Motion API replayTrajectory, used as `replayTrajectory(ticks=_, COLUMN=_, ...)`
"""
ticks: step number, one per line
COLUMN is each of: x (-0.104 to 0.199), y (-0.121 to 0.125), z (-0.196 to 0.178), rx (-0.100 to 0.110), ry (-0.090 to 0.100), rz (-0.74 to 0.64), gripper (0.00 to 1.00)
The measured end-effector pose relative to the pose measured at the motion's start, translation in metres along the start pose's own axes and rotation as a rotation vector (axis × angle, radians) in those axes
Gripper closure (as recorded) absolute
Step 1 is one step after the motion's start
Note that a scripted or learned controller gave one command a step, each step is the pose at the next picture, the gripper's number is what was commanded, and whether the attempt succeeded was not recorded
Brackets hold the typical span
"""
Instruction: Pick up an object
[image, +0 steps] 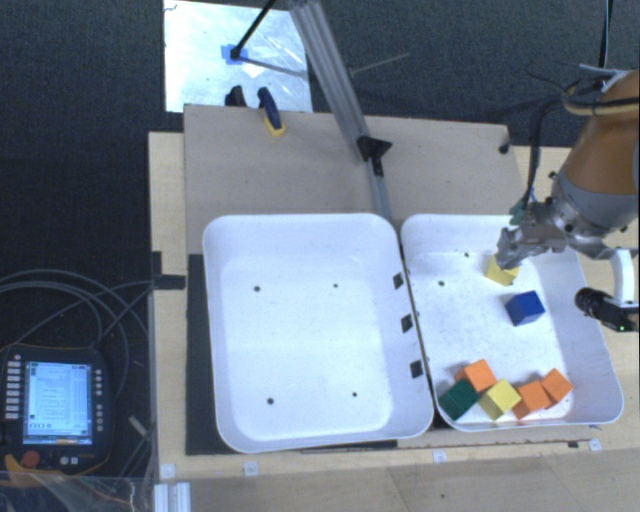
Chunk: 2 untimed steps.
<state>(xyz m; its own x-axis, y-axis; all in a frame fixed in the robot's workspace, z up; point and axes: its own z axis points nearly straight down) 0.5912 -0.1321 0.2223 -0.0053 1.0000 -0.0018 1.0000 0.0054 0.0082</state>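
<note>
In the right bin (590, 345), my gripper (513, 253) reaches down from the right at the far side. A yellow block (500, 272) lies directly under its tip and seems to touch it; whether it is held I cannot tell. Just in front and to the right rests a blue cube (524, 307). Along the bin's near edge sits a cluster: an orange cube (480, 375), a green cube (458, 399), a yellow cube (500, 398) and two more orange cubes (545, 390).
The left bin (225, 300) adjoins the right one, with black clips along the shared wall (408, 322). A slanted metal pole (340, 90) rises behind the bins. A teach pendant (50, 405) with cables lies on the floor at the left.
</note>
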Motion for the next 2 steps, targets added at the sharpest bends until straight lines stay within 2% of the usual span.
replayTrajectory(ticks=1, x=0.049, y=-0.006, z=-0.015, rx=0.005, ry=0.004, rz=-0.005, gripper=1.0)
replayTrajectory(ticks=2, x=0.097, y=-0.008, z=-0.011, rx=0.007, ry=0.004, rz=-0.005, gripper=1.0)
